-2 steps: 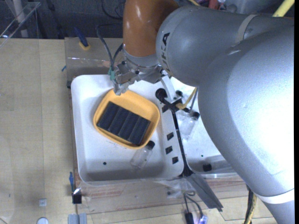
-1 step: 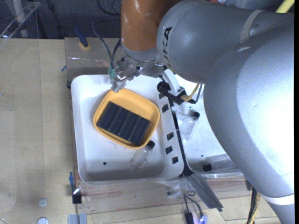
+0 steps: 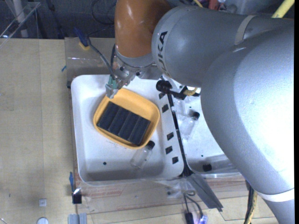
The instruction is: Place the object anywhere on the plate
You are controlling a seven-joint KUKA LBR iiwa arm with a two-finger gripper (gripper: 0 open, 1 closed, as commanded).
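A yellow square plate (image 3: pixel 149 108) lies tilted in the left bin (image 3: pixel 88 125). A dark ribbed slab (image 3: pixel 124 122) rests flat on the plate and covers most of its floor. My gripper (image 3: pixel 112 89) hangs just above the plate's far left corner, under the orange wrist band; its tip is small and partly hidden by the wrist. Nothing is visibly held at the tip. A small clear bottle with a black cap (image 3: pixel 142 155) lies on the bin floor just in front of the plate, touching or nearly touching its front rim.
The grey arm covers most of the right bin (image 3: pixel 205 146). Clear plastic pieces (image 3: pixel 189 120) and a small black item (image 3: pixel 206 167) lie in it. A black-marked divider (image 3: pixel 174 134) runs between the bins. Wooden bench lies to the left.
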